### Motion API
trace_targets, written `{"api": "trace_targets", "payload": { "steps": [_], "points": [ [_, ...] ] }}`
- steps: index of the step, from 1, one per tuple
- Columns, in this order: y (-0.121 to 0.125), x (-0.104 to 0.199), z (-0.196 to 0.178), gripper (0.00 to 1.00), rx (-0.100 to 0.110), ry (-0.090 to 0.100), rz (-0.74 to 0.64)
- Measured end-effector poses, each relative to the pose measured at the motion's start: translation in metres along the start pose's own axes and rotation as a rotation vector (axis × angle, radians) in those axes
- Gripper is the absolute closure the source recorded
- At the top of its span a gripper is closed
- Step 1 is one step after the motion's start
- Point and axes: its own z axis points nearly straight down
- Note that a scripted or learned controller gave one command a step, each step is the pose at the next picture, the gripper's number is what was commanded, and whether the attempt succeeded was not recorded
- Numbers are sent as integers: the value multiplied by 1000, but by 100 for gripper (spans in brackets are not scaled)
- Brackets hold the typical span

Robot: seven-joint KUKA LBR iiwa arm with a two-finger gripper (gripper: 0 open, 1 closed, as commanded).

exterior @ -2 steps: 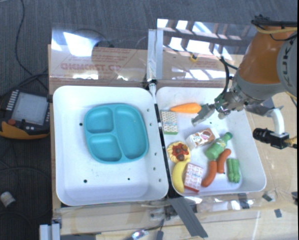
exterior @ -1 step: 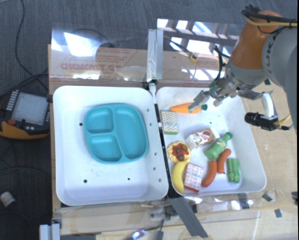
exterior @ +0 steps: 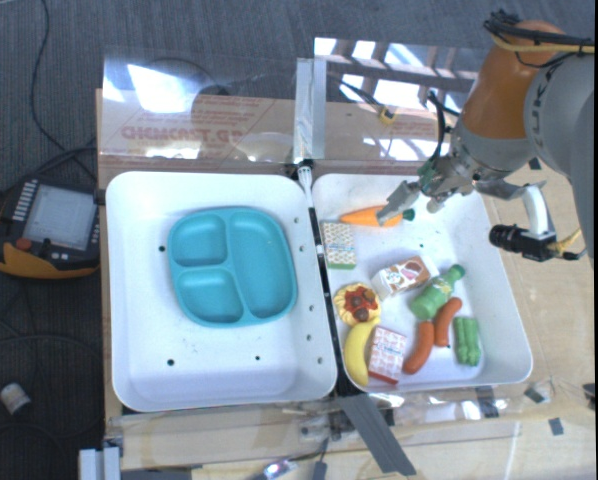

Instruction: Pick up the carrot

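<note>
Gripper (exterior: 403, 208), at the upper middle of the right bin (exterior: 499, 268): its two fingers reach down and to the left from the wrist and close on the thick end of the carrot (exterior: 367, 217). The carrot lies nearly level between them, its pointed tip toward the left, near the bin's upper left corner, just above the small packet (exterior: 339, 245) that sits against the dividing wall. Whether the carrot rests on the bin floor or hangs just clear of it cannot be told. The grey arm with its orange band (exterior: 504, 88) enters from the upper right of the frame.

Lower in the right bin, well apart from the gripper: a boxed snack (exterior: 400, 276) at centre, a green bottle (exterior: 438, 293) just right of it, a round plate-like toy with red pieces (exterior: 356, 304) to the left, a banana (exterior: 354, 353) at the lower left, a red and white carton (exterior: 386, 355) beside the banana, two sausages (exterior: 429, 336) side by side, and a green vegetable (exterior: 466, 340) at the lower right.

The left bin (exterior: 139, 348) holds a blue three-compartment plate (exterior: 233, 266) at its centre. A handheld control pendant (exterior: 41, 228) lies on the floor at the left edge of the frame.
</note>
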Motion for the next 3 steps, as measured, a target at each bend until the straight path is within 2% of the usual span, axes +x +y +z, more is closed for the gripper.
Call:
{"api": "trace_targets", "payload": {
  "steps": [1,2,3],
  "points": [
    [24,-12,83,0,-1,-5,-133],
    [24,-12,74,100,0,-7,-134],
    [39,62,-77,100,-1,-2,-5]
  ]
}}
